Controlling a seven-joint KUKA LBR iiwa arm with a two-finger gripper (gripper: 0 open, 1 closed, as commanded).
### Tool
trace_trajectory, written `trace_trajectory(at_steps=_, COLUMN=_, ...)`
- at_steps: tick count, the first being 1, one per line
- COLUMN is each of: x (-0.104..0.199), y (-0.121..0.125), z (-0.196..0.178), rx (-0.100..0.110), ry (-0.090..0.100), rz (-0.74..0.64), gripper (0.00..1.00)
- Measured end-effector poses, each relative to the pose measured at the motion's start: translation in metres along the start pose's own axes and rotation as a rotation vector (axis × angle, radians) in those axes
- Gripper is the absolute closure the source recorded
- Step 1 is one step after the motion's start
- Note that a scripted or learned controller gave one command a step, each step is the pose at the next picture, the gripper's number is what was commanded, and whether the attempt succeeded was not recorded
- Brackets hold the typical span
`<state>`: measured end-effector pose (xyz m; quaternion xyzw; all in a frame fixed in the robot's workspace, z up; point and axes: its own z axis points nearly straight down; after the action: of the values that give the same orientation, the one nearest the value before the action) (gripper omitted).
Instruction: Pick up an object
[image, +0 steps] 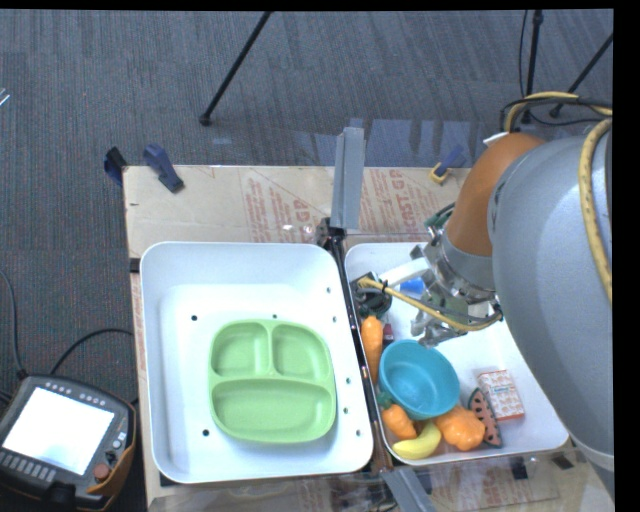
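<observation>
Progress: judging the pick as not yet done; nothing is showing as lifted, and every object is lying in the right bin (545, 425).
Remaining: judging that closing on 1 object and raising it clear are both still to come.
Gripper (432, 322): hanging low over the right bin, just behind the blue bowl (418, 378); cannot tell how the jaws are standing, as wrist and cabling are covering them.
Candidate objects: all sitting around the blue bowl, my landmark.
Count, bowl: 1, blue, upright.
Count, carrot (372, 340): 1, touching the bowl's left side.
Count, orange pieces: 2, 1 at the bowl's front left (398, 421), 1 at its front right (461, 429).
Count, banana (420, 443): 1, in front of the bowl.
Count, small carton (500, 394): 1, right of the bowl.
Count, green tray (271, 382): 1, with 3 compartments, well left of the bowl in the left bin (160, 300).
Count, bins: 2, on the desk (230, 205).
</observation>
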<state>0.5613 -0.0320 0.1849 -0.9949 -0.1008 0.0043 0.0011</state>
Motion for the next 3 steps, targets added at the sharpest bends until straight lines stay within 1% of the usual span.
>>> trace_trajectory(at_steps=1, x=-0.020, y=0.049, z=0.056, rx=0.001, ry=-0.004, rz=0.001, gripper=1.00)
trace_trajectory(at_steps=2, x=0.031, y=-0.027, z=-0.004, rx=0.001, ry=0.010, rz=-0.004, gripper=1.00)
trace_trajectory(at_steps=3, x=-0.038, y=-0.023, z=-0.001, rx=0.000, ry=0.002, rz=-0.001, gripper=1.00)
